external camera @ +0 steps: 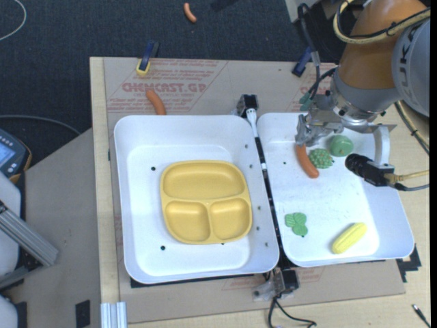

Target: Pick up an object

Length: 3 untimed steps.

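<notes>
My two-finger metal gripper low over right white bin, above orange toy carrot; opening: cannot tell.

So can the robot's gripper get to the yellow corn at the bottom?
Probably yes. The corn lies alone in the right bin, with bare floor around it and nothing on top. The gripper sits at the far end of the same bin, by the carrot.

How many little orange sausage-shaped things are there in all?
3: one sausage in the right bin by the gripper, one on the cardboard behind the left bin, one on the dark floor. The arm may hide more.
</notes>
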Each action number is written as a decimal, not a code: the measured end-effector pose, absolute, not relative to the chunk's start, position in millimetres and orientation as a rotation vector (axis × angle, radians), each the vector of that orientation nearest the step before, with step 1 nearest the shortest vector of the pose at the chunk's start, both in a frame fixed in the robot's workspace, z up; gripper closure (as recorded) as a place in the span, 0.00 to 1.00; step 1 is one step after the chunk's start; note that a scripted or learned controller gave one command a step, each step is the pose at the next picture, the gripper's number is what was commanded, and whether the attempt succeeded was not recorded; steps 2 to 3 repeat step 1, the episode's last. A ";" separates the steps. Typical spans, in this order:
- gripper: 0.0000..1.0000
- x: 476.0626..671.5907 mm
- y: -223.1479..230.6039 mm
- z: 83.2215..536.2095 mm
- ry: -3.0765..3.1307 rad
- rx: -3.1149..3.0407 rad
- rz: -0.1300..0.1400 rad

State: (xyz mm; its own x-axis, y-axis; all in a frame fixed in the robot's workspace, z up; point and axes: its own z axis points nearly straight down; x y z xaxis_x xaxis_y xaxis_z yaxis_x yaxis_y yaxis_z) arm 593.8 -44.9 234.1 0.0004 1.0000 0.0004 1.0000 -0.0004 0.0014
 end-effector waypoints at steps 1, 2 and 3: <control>1.00 583.3 -35.4 219.5 2.225 2.223 -0.004; 1.00 583.3 -35.4 219.5 2.225 2.223 -0.004; 1.00 583.3 -35.4 219.5 2.225 2.223 -0.004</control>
